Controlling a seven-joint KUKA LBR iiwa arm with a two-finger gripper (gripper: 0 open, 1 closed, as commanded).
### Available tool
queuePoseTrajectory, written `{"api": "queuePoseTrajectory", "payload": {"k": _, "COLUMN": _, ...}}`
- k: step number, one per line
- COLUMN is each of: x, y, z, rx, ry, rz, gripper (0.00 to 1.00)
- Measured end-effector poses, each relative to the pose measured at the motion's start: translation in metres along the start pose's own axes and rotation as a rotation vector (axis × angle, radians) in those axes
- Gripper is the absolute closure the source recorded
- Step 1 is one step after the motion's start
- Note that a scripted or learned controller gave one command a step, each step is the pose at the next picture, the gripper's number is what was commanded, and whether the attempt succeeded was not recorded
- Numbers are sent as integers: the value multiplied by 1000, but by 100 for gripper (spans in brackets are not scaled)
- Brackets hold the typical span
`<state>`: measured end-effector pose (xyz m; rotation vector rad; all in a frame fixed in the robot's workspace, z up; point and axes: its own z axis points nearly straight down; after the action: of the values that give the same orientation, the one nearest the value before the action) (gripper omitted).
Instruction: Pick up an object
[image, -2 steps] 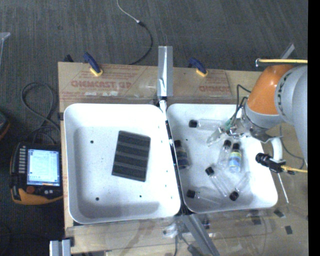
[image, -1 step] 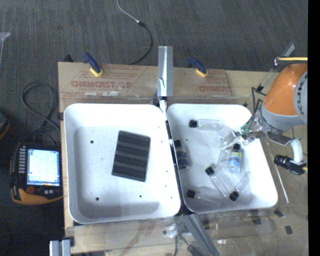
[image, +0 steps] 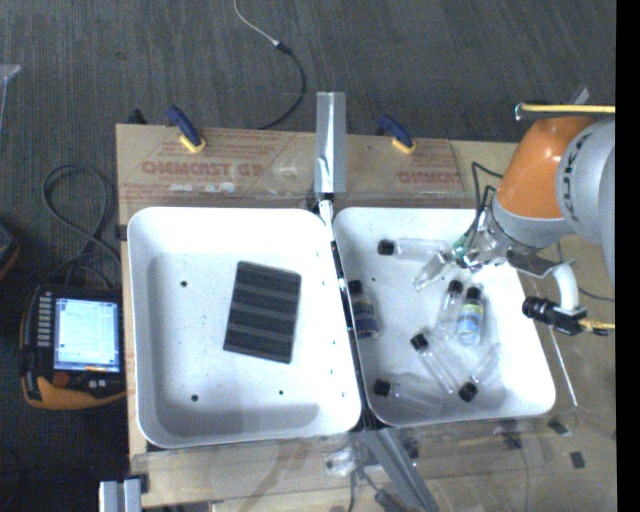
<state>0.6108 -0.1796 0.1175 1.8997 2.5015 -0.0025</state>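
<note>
**Arm poised over a bin of clear bottles**

Although the arm (image: 556, 180) reaches in over the right bin (image: 540, 400), nothing shows that anything has been taken up: the end effector (image: 455, 258) hangs above the bin's upper middle, and from this slanted view I cannot tell whether it is released, clenched or grasping something.

The likely targets lie in that right bin, a loose scatter of small clear bottles with black caps. One bottle (image: 405, 247) lies near the bin's back wall, just left of the end effector. A labelled bottle (image: 468, 315) sits just below it, touching or nearly touching its neighbours. A dark bottle (image: 362, 312) rests against the divider between the bins, and more bottles (image: 455, 375) crowd toward the front edge. The left bin (image: 140, 300) holds a single dark ribbed pad (image: 263, 311), lying flat and well apart from the arm.

The risks from here seem plain enough. The bottles are transparent, round and smooth, so a descent aimed slightly off could pinch a curved side and squirt the bottle away. Where they lie bunched together, a finger might land on a neighbour and stop the close short, or nudge the whole group. The bottle against the divider leaves little room for a finger on the wall side. A thin grip on a cap alone could let the bottle swing and drop during the lift.
</note>
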Motion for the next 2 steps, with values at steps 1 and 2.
{"api": "queuePoseTrajectory", "payload": {"k": 1, "x": -30, "y": -32, "z": 22, "rx": 0, "ry": 3, "rz": -26, "gripper": 0}}
{"api": "queuePoseTrajectory", "payload": {"k": 2, "x": -29, "y": -31, "z": 13, "rx": -2, "ry": 5, "rz": -26, "gripper": 100}}
